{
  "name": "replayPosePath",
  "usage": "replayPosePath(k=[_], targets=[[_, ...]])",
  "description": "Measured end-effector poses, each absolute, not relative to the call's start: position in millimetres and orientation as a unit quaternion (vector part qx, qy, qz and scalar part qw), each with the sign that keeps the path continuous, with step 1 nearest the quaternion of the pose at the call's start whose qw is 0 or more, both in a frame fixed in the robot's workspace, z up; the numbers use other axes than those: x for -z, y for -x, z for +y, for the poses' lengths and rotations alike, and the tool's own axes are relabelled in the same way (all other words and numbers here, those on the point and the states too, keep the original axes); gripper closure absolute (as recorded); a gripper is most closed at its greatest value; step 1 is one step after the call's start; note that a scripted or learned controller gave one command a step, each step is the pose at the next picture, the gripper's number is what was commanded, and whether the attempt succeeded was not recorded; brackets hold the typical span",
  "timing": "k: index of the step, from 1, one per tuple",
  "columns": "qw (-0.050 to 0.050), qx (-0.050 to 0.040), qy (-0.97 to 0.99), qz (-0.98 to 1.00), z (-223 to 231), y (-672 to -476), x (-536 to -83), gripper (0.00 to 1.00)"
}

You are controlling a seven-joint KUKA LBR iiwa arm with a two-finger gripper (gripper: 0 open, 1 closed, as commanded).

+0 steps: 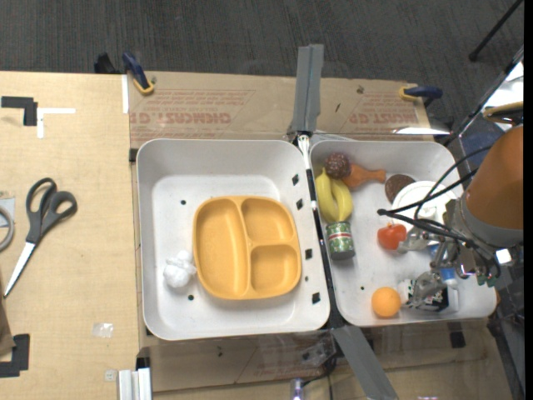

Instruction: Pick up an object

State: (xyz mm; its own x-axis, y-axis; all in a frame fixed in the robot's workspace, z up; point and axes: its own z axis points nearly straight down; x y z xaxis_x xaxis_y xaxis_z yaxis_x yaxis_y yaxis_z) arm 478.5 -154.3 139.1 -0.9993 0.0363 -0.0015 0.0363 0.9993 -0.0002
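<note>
Gripper (pixel 430 288) low in right bin (pixel 366 311), orange ball (pixel 386 302) just beside

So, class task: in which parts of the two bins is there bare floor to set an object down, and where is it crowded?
Free: the left bin floor above the yellow divided plate, and the strip right of it. In the right bin, a patch between the small can, the tomato and the orange. Crowded: the right bin's top and right side, around the banana and gripper.

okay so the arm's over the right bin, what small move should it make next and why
Probably a short shift toward the round orange fruit. The gripper sits low in the right white bin, near its front right corner, with the fruit lying apart and unobstructed just beside it.
</note>
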Motion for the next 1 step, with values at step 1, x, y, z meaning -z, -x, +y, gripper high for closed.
replayPosePath(k=[1], targets=[[0.001, -0.0001, -0.080, 0.997, -131.2, -509.0, -92.9, 0.00]])
